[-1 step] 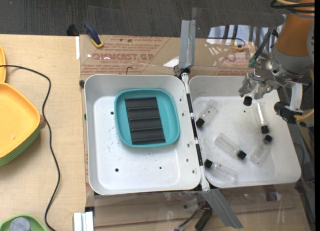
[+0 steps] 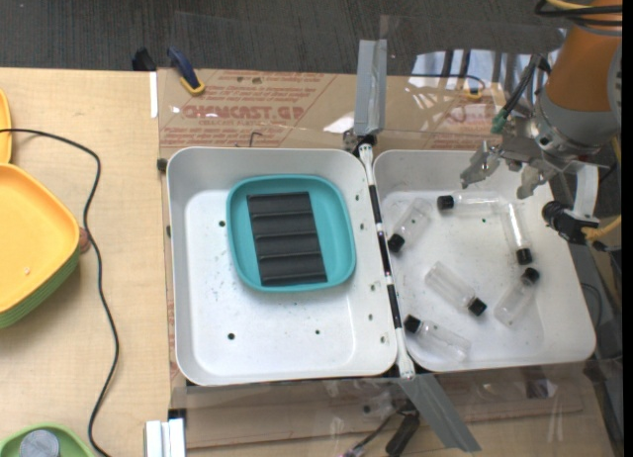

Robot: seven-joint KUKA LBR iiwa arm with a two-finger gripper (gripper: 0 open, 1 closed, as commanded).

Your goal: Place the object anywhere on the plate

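We're looking down on two white bins side by side. In the left bin [image 2: 198, 336] sits the teal plate [image 2: 341, 237], toward the far edge and a bit right of centre, with a dark ribbed insert [image 2: 287, 237] on it. Over in the right bin [image 2: 564, 341] we see several clear plastic tubes with black caps scattered about: one near the far edge [image 2: 475, 205], one by the right wall [image 2: 516, 232], one near the middle [image 2: 450, 287], and one close to the near left corner [image 2: 435, 338]. The gripper [image 2: 504, 170] hangs over the right bin's far right corner, its two fingers spread apart, nothing between them. The orange band [image 2: 584, 45] shows above it.
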